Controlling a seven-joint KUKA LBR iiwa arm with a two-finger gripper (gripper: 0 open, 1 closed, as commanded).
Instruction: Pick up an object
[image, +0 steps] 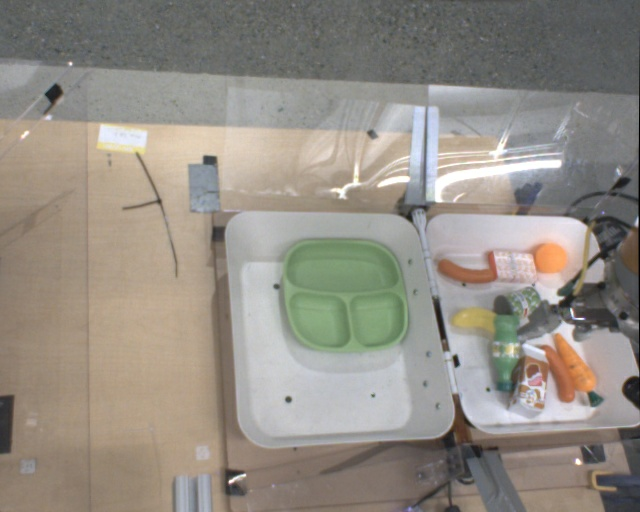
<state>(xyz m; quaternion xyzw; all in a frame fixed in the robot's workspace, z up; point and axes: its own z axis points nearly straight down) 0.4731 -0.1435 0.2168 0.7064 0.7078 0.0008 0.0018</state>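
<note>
Pincer (550, 318): sits low over the middle of the right bin, reached in from the right edge; whether its grey fingers are apart or together cannot be told from this blur, and nothing is seen clamped between them.
Right bin (470, 235): white and shallow, with every loose object in it.
Nearest objects: a snack packet (531, 385) by the near rim, two carrots (572, 368) just right of it, a green bottle (506, 352) just left of it.
Middle objects: a yellow piece (474, 319) and a small green can (522, 300), both just left of the pincer.
Farthest objects: a sausage (466, 269), a pink-and-white carton (514, 265), an orange (549, 258), in a row.
Left bin (250, 400): holds a green divided tray (346, 294), lying flat in its far half.
</note>
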